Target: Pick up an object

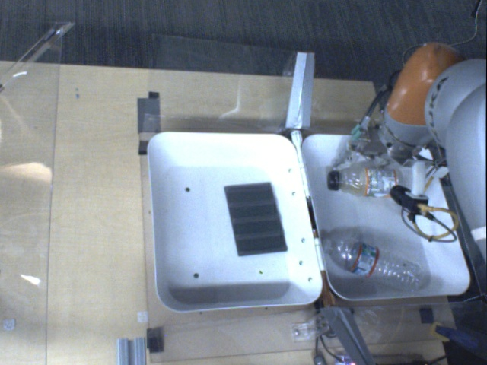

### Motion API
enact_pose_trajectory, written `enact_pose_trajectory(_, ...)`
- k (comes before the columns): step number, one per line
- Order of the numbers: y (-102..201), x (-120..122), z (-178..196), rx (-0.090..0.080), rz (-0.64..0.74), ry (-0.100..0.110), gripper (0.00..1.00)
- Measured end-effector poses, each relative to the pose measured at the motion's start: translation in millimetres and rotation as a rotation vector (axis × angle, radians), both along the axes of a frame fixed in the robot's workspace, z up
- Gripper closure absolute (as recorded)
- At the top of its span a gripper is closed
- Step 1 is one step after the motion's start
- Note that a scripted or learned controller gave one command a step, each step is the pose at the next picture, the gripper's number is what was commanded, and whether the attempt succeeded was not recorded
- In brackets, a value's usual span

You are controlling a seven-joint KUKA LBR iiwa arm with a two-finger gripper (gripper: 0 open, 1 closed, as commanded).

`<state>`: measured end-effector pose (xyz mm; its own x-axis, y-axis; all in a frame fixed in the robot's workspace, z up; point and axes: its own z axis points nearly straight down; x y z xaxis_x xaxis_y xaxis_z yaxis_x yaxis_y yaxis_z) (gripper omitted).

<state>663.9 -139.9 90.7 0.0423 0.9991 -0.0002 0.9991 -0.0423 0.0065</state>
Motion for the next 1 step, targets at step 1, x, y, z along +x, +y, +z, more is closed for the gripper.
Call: enact_pose_trajectory(1, 1.0, -24.5, -2.9, -0.003, 0.399, -0.002, 0.0)
